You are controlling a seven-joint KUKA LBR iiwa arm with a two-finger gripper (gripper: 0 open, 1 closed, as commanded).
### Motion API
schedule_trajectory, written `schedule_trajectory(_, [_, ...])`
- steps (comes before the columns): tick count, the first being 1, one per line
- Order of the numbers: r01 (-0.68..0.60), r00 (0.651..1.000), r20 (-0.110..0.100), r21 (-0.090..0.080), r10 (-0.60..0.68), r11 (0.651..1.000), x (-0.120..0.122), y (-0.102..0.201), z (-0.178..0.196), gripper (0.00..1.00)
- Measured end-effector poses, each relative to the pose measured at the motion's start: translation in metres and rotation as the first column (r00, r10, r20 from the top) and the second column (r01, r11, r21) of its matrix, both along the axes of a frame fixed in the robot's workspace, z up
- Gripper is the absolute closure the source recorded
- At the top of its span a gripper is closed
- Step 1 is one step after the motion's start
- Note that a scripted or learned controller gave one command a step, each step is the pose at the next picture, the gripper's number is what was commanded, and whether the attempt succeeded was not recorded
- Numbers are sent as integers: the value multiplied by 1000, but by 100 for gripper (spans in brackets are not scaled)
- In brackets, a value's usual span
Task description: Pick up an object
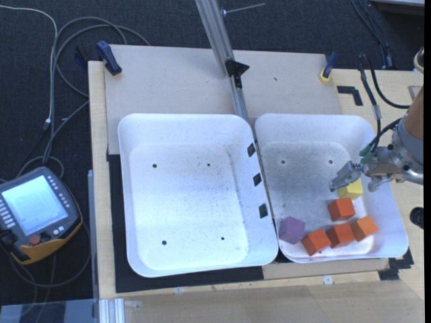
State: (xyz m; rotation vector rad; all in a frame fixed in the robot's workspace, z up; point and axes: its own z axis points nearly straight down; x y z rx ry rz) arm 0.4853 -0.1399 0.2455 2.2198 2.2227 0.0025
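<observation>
While cornerwise, yellow block (pixel 351 189) lies under pincer (pixel 351 179).

Yellow block (pixel 351 189) lies in the right bin (pixel 316 130).

1. The arm (pixel 412 134) enters as a rounded grey segment, pale and smooth.
2. Its wrist (pixel 394 165) is a metallic silver-grey block with flat plates and hard edges.
3. A thin dark cable (pixel 378 137) loops beside the wrist, with a small green spot near its lower end.
4. The gripper (pixel 345 177) ends in short, dull grey metal fingers (pixel 340 179).
</observation>
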Motion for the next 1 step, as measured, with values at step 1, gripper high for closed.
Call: schedule_trajectory(1, [-1,1000,-7,2,1,1000,3,24,-42,0])
